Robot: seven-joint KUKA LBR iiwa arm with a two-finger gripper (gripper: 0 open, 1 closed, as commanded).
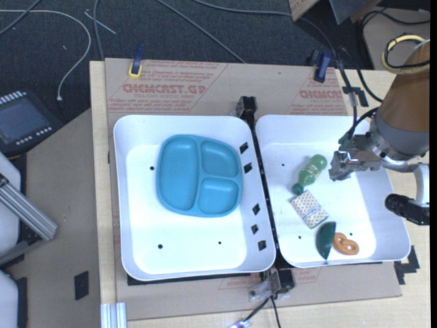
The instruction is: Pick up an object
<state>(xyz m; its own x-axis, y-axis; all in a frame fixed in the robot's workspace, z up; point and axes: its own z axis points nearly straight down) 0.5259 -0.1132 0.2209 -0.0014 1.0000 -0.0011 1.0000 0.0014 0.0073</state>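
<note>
A green bottle (311, 170) is lying tilted in the upper middle of the right bin (382, 214), its narrow end pointing down and to the left. Just below it a small patterned packet (308, 208) is lying flat, set at an angle. Lower still, near the front wall of the same bin, a dark green leaf-shaped piece (325, 240) is resting right beside an orange pretzel-shaped piece (345, 244), the 2 appearing to touch. All 4 items are sitting in the right bin.

The gripper (340, 167) is hanging over the right bin, just to the right of the green bottle and apart from it, with nothing seen between its fingers. Whether the jaws are apart or together cannot be told from this angle.

In the left bin (136, 238) a blue 3-compartment plate (199, 175) is lying flat. Both bins are sitting on a cardboard sheet (205, 80) with red print.
</note>
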